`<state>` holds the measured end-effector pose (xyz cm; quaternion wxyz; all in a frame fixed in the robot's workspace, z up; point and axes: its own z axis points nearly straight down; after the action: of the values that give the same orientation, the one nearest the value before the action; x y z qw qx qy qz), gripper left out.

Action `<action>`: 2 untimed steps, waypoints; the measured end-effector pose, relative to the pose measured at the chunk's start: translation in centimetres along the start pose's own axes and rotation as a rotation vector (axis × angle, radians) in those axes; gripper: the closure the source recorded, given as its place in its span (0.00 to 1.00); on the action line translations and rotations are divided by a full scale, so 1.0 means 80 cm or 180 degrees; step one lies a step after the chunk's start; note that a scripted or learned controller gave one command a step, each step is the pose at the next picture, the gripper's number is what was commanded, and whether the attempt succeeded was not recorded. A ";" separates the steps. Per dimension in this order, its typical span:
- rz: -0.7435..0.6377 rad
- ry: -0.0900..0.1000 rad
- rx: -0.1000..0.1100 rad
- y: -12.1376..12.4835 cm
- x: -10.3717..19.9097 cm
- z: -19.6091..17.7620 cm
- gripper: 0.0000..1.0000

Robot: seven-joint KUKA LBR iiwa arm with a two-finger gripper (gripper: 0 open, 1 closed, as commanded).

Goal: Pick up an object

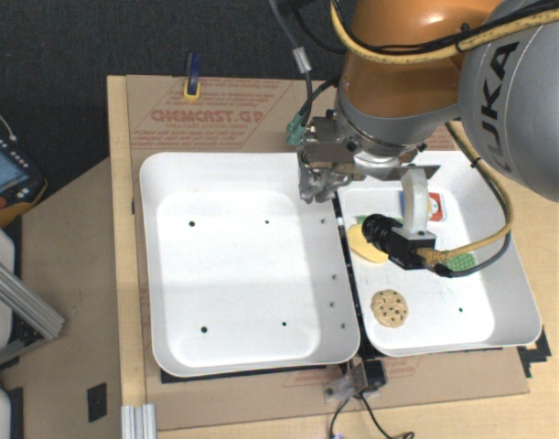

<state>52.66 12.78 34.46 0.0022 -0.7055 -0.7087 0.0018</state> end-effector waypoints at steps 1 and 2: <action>0.0015 0.0000 -0.0056 0.104 -0.006 -0.075 1.00; 0.0013 -0.0002 -0.0035 0.100 -0.005 -0.084 1.00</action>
<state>60.72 12.40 41.13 -0.0020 -0.7069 -0.7073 -0.0018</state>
